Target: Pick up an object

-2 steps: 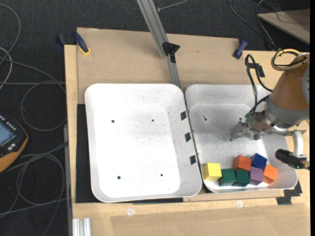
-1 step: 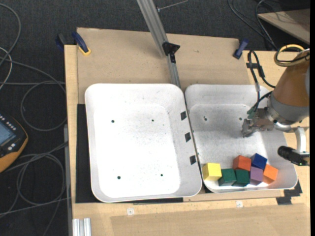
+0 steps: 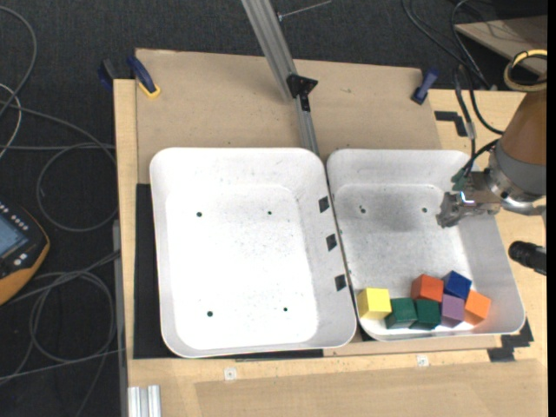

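Several small blocks huddle in the near corner of the right bin [image 3: 391, 233]: a yellow block [image 3: 375, 301], two green blocks [image 3: 401, 312], an orange block [image 3: 426, 287], a blue block [image 3: 457, 283], a purple block [image 3: 453, 307] and a second orange block [image 3: 477, 304]. My gripper [image 3: 448, 213] hangs over the right bin's far right part, well behind the blocks and apart from them. I see nothing in it.
The left bin [image 3: 234, 250] lies beside the right one, with a shared rim and black clips between them. A grey metal bar [image 3: 278, 50] slants down from the back to the bins' junction. Cables lie on the dark floor to the left.
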`<state>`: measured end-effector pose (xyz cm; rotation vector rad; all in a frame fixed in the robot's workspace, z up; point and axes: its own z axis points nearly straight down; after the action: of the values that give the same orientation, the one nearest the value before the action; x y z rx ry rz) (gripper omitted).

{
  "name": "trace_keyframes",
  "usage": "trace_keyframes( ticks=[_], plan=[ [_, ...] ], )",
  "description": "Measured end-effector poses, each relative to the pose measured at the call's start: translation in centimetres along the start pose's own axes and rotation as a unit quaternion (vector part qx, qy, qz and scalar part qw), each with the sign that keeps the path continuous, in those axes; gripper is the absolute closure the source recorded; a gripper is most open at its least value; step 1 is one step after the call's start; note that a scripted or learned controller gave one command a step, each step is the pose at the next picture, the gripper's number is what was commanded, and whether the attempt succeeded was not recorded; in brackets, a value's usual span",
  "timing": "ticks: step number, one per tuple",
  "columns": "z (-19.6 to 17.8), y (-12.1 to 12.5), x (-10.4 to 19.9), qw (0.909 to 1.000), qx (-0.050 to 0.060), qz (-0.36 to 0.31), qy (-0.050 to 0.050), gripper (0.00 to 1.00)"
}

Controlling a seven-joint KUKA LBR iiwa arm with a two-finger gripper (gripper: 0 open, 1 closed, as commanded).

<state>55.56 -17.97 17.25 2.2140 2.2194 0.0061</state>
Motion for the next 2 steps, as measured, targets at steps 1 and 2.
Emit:
trace_keyframes(
  ticks=[1,2],
  plan=[
    [-4.6,-0.4,0.0,1.0,0.0,0.0,0.0,1.0],
    [-8.0,-0.2,0.0,1.0,0.001,0.0,0.0,1.0]
  ],
)
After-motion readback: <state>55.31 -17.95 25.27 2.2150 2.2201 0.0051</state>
